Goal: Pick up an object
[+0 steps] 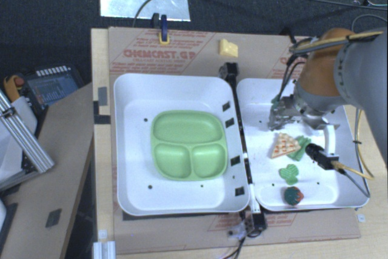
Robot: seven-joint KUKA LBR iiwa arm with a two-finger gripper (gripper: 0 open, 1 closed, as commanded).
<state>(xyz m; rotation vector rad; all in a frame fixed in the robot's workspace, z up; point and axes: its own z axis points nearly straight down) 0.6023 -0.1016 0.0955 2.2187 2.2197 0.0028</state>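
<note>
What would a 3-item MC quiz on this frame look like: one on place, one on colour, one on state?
1. Where is the divided tray?
A. Left bin
B. Right bin
C. On the bench outside the bins

2. What colour is the tray?
A. Red
B. Green
C. Blue

3. Where is the end effector?
A. Over the left bin
B. Off the bench
C. Over the right bin, above the pizza slice

Key:
1 A: the tray lies in the middle of the left bin.
2 B: it is pale green.
3 C: the end effector hangs over the right bin, just up from the pizza slice.
</note>
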